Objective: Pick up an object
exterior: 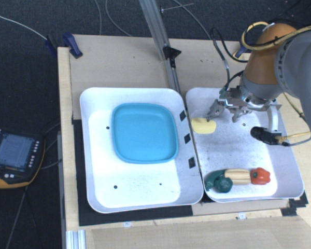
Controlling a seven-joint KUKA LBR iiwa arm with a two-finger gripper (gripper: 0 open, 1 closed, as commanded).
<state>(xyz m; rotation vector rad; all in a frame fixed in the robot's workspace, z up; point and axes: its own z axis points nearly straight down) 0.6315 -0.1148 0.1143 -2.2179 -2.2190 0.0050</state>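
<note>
The right white bin (280,154) holds a pale yellow piece (203,126) near its left wall. Along the bin's front edge lie a dark green vegetable (219,182), a tan roll (238,176) and a red pepper-like toy (260,176) in a row. My gripper (225,114) hangs over the back of this bin, just right of and behind the yellow piece. Its fingers stand spread apart with nothing between them; the left fingertip (213,112) is close to the yellow piece's top.
The left white bin (93,139) holds a square light-blue plate (144,133). A metal post (158,25) slants up behind the gap between the bins. Cables trail from the wrist over the right bin's right side. A handheld controller (13,154) lies off the bench at left.
</note>
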